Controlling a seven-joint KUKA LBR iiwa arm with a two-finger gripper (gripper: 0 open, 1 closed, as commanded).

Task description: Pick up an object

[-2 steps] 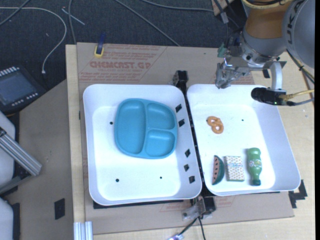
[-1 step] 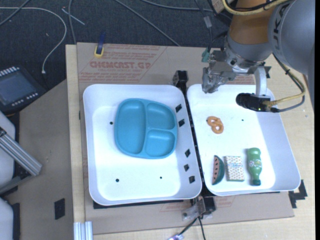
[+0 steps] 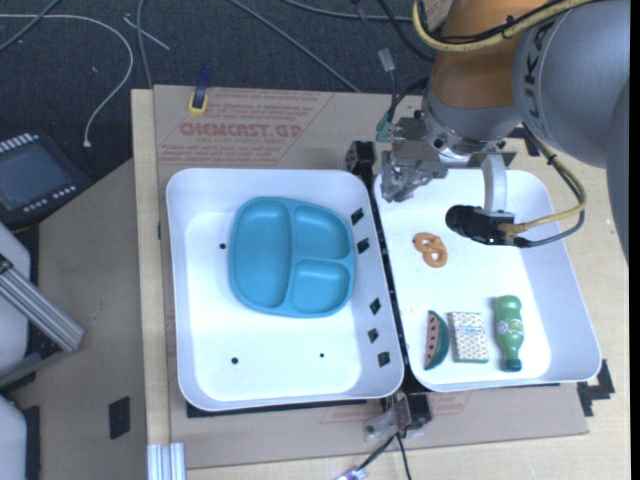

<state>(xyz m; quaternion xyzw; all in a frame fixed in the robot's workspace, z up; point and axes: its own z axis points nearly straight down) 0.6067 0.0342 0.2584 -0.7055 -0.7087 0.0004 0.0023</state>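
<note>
So: 2 white bins side by side on the bench, 1 blue plate, 1 pretzel, 1 watermelon slice, 1 patterned sponge-like block, 1 green bottle, 1 gripper.

Left bin holds just the blue divided plate, 3 compartments, lying flat toward the bin's upper middle, nothing on it.

Right bin holds 4 items. The pretzel sits alone in the upper-left part of that bin, close to the divider between bins. Along the near edge, l to r: watermelon slice, then the patterned block just beside it, approx touching, then the green bottle lying on its side, near the block w/ a small gap.

Gripper hangs over the top-left corner of the right bin, right at the divider. Fingers point down and look close together, w/ nothing visible between them. The pretzel is the nearest item: it lies below and slightly right of the fingertips in view, apart from them, not touching. The other 3 items are well apart from the fingers, at the bin's near edge
</note>
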